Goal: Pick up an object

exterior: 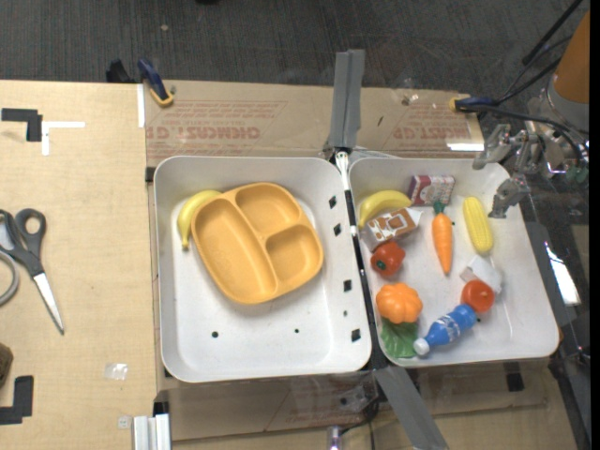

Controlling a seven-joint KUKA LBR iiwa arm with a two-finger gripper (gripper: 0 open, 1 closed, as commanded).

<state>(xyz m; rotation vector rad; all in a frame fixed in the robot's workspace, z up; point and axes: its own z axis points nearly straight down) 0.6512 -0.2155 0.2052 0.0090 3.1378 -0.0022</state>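
The right bin [525, 340] holds several toy foods: a banana [384, 201], a brown carton [392, 225], a maroon box [431, 188], a carrot [442, 238], a corn cob [477, 224], a red tomato [388, 258], an orange pumpkin [397, 302], a blue bottle [448, 329] and a red-and-white piece [479, 290]. My gripper [502, 174] hovers over the bin's far right corner, just right of the corn and above it. Its fingers stand open, with nothing between them.
The left bin [262, 354] carries a yellow divided plate [255, 240] with a second banana [190, 214] tucked at its left. Scissors [34, 265] lie on the wooden bench at far left. A blue clip [156, 82] sits behind the bins on cardboard.
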